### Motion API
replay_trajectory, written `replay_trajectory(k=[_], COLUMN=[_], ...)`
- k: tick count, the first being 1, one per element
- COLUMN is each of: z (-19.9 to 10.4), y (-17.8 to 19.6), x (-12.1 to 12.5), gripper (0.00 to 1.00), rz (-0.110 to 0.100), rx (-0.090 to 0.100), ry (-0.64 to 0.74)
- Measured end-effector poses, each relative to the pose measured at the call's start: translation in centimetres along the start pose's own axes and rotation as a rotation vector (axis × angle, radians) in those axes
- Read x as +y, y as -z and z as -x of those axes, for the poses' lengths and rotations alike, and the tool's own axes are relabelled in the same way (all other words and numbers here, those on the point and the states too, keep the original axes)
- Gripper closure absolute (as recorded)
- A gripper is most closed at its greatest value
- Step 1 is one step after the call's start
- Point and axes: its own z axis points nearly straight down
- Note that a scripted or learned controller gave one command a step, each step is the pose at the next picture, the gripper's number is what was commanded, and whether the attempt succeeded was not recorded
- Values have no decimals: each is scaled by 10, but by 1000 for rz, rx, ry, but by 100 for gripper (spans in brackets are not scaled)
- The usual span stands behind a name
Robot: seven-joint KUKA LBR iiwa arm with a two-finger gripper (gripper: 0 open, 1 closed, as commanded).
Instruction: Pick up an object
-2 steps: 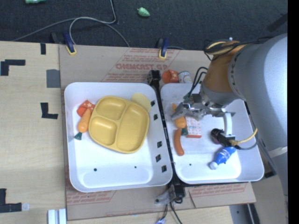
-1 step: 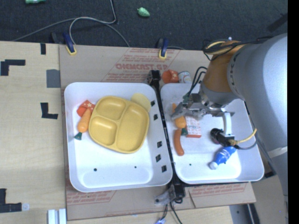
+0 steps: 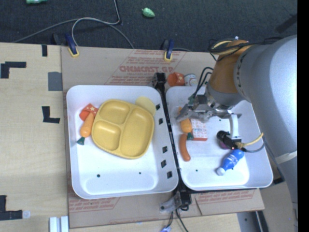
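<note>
Yellow plastic dominates the left bin [image 3: 77,178]: a divided plate [image 3: 123,128] with a toy carrot [image 3: 86,125] touching its left edge, all well left of the fingers. Red print on the cardboard [image 3: 140,66] above reads "CHEMCAST". In the right bin [image 3: 260,178], the gripper [image 3: 193,111] hangs low over an orange toy [image 3: 186,125] and a small red-and-white packet [image 3: 199,131], its writing unreadable. Whether the fingers are apart or together cannot be told. The arm [image 3: 270,81] bends in from the right. A blue bottle [image 3: 231,161] lies below and right of the fingers.
</note>
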Motion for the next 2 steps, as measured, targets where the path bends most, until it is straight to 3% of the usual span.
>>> replay_trajectory(k=[1, 2], z=[-2, -76], y=[13, 96], x=[3, -2], gripper=[100, 100], rz=[11, -6], rx=[1, 3], ry=[2, 2])
